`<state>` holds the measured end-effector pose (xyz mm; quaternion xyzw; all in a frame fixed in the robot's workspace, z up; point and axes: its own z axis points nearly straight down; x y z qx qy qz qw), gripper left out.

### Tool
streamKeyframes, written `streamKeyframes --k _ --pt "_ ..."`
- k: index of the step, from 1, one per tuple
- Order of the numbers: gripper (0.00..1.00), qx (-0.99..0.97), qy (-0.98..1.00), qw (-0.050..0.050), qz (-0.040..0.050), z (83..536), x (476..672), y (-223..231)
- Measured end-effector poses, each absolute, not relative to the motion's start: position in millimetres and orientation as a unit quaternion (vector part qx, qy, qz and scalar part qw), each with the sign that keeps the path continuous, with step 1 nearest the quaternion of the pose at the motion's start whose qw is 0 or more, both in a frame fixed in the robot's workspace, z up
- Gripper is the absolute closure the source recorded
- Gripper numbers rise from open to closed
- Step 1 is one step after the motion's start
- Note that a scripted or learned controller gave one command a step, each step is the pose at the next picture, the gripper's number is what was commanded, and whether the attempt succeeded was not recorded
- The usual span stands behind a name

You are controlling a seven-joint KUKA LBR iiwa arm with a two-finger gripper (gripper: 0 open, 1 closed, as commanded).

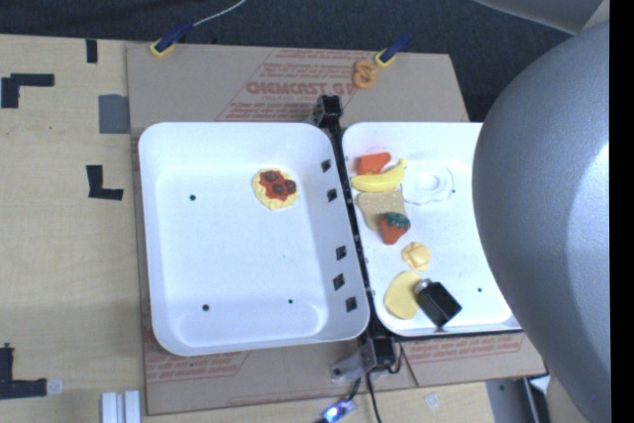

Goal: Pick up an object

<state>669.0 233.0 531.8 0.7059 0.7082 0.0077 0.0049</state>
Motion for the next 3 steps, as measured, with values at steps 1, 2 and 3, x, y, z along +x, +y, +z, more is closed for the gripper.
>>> streamKeyframes --k 1,2,3 --pt "1.00 0.707 0.708 -0.003 -0.0054 434 618.0 233" --pt "1.00 0.706 0.708 0.003 0.0043 541 654.4 233" --pt "1.00 0.706 0.708 -0.003 -0.0061 441 574.9 234"
